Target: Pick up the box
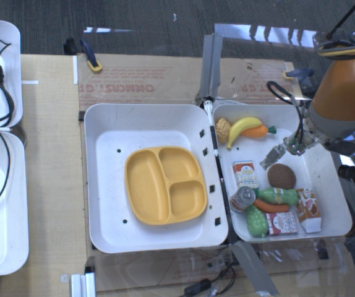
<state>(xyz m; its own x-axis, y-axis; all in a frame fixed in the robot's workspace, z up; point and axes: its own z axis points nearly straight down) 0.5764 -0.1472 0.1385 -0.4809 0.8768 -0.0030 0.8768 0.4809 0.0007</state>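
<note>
Gripper (275,156) hangs right of centre in the frame, over the right bin (341,193), above the box (245,174); grip state can't be told.

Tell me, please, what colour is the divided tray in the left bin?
The divided tray is yellow, clearest in the camera view.

Both white bins (97,166) look like smooth, slightly glossy plastic, and so does the yellow divided plate (165,184). The counter (47,166) is pale matt wood; the small box (245,174) looks like printed card.
</note>
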